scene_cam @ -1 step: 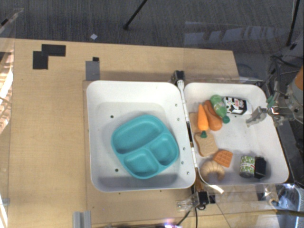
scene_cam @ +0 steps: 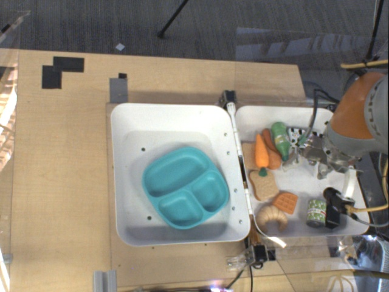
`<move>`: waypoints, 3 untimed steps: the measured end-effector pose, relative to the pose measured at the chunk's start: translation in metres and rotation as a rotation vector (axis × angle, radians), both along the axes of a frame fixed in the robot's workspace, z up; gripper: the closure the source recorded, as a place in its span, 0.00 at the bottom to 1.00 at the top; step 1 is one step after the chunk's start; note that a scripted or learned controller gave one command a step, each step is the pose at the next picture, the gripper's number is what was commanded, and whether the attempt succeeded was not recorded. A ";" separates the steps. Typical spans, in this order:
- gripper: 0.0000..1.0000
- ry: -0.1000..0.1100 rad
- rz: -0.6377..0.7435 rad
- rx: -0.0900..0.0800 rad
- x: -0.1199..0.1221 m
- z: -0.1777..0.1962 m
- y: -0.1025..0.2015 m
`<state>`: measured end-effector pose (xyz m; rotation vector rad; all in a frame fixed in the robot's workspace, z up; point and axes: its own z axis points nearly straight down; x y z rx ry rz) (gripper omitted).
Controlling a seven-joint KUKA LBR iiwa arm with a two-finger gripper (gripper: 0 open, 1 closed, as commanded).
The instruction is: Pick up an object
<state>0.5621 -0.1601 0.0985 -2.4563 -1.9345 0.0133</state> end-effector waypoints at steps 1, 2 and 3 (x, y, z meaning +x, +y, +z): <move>0.00 -0.024 -0.025 -0.015 0.043 -0.011 0.062; 1.00 -0.030 -0.019 -0.010 0.045 0.002 0.065; 1.00 -0.019 -0.355 -0.005 -0.021 0.088 0.110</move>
